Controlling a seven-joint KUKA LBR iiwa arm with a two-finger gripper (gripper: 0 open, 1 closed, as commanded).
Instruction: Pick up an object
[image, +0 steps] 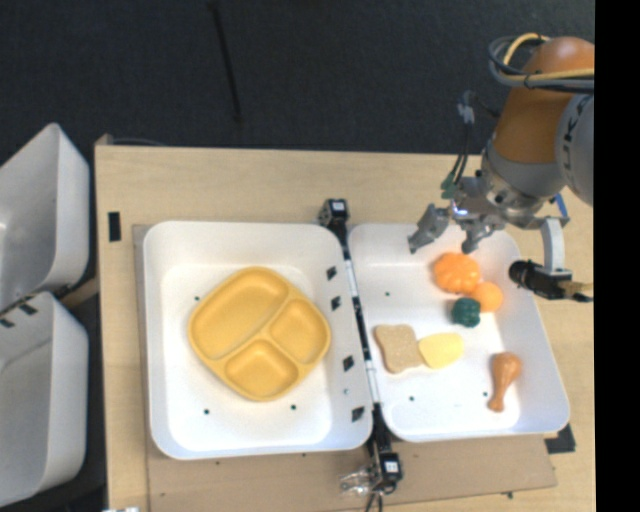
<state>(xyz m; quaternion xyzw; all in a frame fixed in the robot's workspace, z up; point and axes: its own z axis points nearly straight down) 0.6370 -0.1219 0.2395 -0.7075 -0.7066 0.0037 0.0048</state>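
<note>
Grey arm's jaws (450, 232) hang spread and empty just above the orange pumpkin (456, 272) in the right bin (540, 400)

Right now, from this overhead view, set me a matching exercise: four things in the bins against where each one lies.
Things:
1. yellow divided plate
2. drumstick
3. bread slice
4. orange pumpkin

Places:
A. right bin, near its front right corner
B. right bin, just below the gripper
C. left bin, in the middle
D. right bin, close to the divider between the bins, touching a pale yellow piece

Pairs: 1-C, 2-A, 3-D, 4-B
</note>
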